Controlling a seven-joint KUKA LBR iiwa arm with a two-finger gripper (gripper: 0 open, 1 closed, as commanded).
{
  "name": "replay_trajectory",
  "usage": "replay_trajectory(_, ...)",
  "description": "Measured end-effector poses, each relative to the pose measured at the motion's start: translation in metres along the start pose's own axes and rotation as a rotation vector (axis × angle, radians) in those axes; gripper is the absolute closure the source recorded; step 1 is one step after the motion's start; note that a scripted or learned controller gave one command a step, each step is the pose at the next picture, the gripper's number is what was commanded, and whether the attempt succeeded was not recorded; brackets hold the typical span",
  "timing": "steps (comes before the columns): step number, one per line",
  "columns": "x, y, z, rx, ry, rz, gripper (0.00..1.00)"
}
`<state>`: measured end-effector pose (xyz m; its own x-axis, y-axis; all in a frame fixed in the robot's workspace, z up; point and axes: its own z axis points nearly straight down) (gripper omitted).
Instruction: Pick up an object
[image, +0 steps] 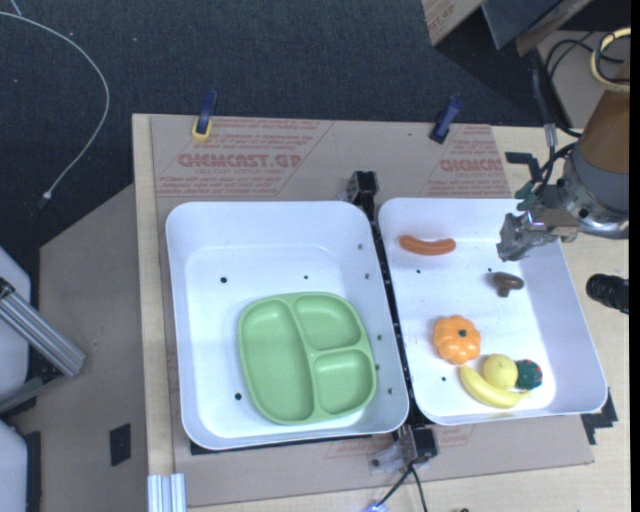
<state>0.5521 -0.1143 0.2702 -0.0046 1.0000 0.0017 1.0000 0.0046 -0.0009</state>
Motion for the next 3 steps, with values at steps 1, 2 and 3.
replay_trajectory(1, 0.057, -0.002, 0.015, 0.002, 0.001, -0.001, 1.00)
replay_trajectory(2, 0.110, -0.021, 0.032, 0.004, 0.001, -0.001, 1.00)
replay_trajectory(3, 0.164, -0.035, 0.048, 0.004, 0.000, 0.000, 1.00)
